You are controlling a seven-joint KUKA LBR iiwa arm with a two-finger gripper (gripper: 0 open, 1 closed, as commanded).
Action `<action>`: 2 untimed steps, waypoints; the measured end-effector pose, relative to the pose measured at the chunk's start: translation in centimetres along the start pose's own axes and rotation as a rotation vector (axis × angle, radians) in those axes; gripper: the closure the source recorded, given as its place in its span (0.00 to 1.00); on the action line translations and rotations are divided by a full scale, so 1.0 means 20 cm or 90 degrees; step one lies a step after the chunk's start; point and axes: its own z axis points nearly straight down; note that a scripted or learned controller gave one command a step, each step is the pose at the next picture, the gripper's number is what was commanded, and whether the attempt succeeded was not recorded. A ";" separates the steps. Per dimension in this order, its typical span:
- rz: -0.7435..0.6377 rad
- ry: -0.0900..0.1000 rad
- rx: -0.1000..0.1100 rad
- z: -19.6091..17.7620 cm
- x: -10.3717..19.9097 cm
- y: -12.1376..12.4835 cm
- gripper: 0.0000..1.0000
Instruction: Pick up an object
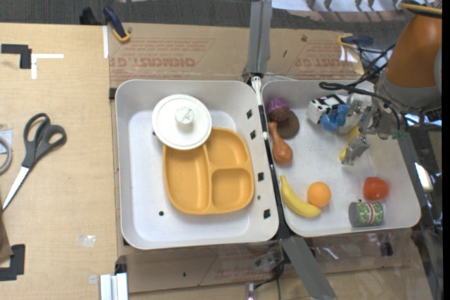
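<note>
One metal claw (354,150) is hovering above the round orange fruit (319,194); its grip state is unclear.

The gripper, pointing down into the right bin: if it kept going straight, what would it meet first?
Probably the bare floor of the right bin. The gripper hangs over an open patch, with the tomato and the orange lying off to either side. Depth is hard to judge from one slanted view.

Two bins (133,172) (401,218), one tray (207,175), one lid (182,121), one banana (299,201), one scissors (31,151).
</note>
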 end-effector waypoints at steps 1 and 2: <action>-0.001 -0.017 0.002 -0.05 -0.02 0.01 1.00; 0.190 -0.036 -0.003 0.00 0.09 0.44 1.00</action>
